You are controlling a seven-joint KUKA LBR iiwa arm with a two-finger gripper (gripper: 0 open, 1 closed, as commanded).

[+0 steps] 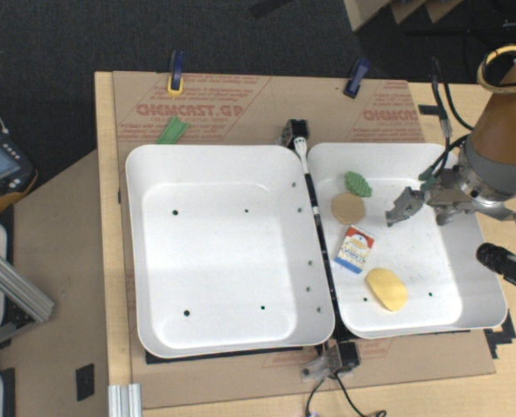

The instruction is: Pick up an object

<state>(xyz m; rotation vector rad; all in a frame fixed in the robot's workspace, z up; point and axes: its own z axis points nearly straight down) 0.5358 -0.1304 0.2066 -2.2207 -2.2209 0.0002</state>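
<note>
**Four objects lie to the pincer's left, none yet between its fingers**

The grey two-finger pincer (403, 207) hangs over the right-hand shallow white plastic bin (466, 307), its fingers spread apart and pointing toward the bin's middle, with nothing between them. All candidates lie on the side those fingers face. Nearest are the small green crinkled piece (358, 183), slightly up and to the left, and the flat round tan disc (347, 208), almost level with the tips and touching the green piece's lower edge. Further down-left sits the small red, white and blue carton (355, 250), its long axis running on a diagonal. The yellow lemon-shaped lump (387, 288) lies below the pincer, long axis also slanted.

Count: one of each, four objects in all. The left-hand shallow white plastic bin (154, 172) lies well apart beyond them. I judge the disc or the green piece the shortest reach.
</note>
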